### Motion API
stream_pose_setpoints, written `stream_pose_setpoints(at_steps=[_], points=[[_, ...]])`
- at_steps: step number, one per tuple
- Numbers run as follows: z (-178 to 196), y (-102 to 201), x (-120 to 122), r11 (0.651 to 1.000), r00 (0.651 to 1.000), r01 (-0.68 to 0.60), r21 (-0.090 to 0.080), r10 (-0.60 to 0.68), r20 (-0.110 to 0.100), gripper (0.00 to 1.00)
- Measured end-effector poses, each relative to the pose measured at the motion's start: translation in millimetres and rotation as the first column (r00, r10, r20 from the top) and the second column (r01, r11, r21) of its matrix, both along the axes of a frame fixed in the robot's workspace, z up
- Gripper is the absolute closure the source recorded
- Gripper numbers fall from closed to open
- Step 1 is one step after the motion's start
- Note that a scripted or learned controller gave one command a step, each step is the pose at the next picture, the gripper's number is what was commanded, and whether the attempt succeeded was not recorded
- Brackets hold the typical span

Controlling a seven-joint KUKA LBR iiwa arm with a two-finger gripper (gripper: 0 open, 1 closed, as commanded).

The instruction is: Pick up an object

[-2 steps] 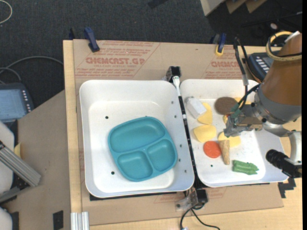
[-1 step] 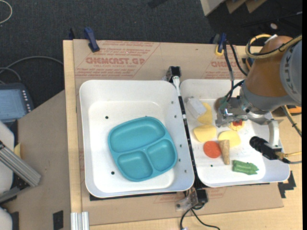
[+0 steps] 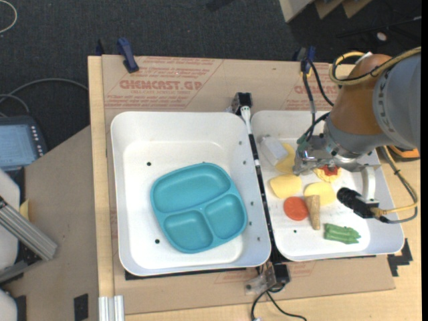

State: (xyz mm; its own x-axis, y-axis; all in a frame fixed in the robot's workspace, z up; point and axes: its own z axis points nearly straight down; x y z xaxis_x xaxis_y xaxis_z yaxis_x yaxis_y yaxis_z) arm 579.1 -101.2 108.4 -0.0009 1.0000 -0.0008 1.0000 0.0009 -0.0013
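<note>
1. Objects for picking are seen in the right bin [image 3: 384,246], right of centre in the frame: a yellow piece [image 3: 284,185], a red round piece [image 3: 295,208], a tan cone [image 3: 314,212], a green piece [image 3: 342,233] and a pale yellow piece [image 3: 319,190]
2. The pincer [image 3: 309,156] is lowered over the upper middle of that bin, just above the yellow piece; whether it is open or closed cannot be told
3. A teal divided plate [image 3: 198,206] is laid in the left bin [image 3: 127,199], at the frame's centre
4. Both bins are carried by the table [image 3: 167,79]
</note>
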Motion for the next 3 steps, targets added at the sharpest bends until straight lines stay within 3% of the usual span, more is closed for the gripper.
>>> stream_pose_setpoints(at_steps=[1,2,3], points=[[81,24,-64,1.000,1.000,0.000,0.003,0.000,0.002,1.00],[76,152,-2,1.000,1.000,-0.013,0.006,0.013,0.007,1.00],[125,195,-49,1.000,1.000,-0.006,0.005,0.006,0.004,1.00]])
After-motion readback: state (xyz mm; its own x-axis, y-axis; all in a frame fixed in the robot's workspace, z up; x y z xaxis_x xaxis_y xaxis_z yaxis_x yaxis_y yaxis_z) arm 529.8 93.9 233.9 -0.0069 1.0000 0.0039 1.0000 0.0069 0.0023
